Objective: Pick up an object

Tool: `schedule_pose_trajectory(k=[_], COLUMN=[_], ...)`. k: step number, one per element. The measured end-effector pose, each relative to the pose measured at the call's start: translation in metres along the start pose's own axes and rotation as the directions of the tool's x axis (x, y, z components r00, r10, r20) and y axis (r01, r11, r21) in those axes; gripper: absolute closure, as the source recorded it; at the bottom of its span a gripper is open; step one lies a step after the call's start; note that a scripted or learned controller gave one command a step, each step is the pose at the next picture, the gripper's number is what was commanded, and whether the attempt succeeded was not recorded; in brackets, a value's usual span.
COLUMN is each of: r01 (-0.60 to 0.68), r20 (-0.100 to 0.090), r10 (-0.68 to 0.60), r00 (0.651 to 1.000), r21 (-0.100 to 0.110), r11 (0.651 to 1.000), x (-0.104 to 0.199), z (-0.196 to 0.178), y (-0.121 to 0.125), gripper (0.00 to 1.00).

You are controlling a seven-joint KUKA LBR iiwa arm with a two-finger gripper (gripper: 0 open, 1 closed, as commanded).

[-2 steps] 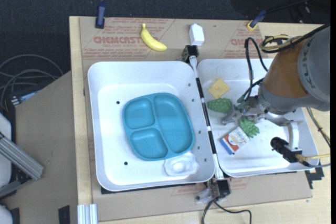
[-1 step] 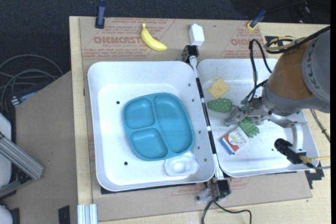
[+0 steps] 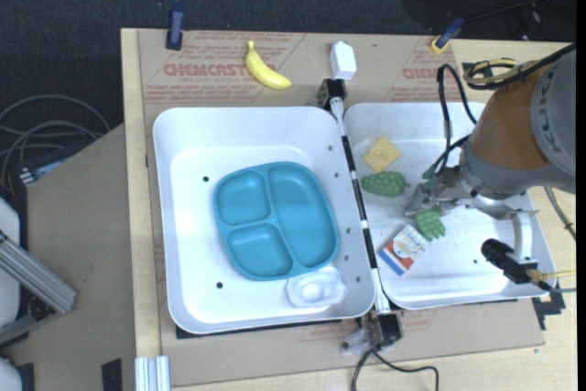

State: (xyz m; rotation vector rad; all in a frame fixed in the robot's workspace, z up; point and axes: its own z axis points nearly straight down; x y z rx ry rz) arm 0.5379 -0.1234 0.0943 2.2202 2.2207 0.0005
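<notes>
Green toy (image 3: 429,224) under fingers (image 3: 427,201), long axis tilted up-right; grip state unclear, cannot tell.

We see a smooth, shiny blue plastic tray (image 3: 275,220) in a glossy white plastic bin (image 3: 183,197). The bench (image 3: 211,69) looks like matt brown cardboard. The green toy (image 3: 385,185) looks bumpy.

One fixed overhead camera looks down at a slant on both bins (image 3: 183,160), the arm (image 3: 522,128) entering from three o'clock.
</notes>
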Motion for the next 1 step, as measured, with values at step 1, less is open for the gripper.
schedule_pose_trajectory(k=[1], r01=[0.002], r20=[-0.002], r10=[-0.002], r00=[1.0], r21=[-0.001], r11=[1.0], x=[0.0655], z=[-0.0913], y=[-0.0019], gripper=[1.0])
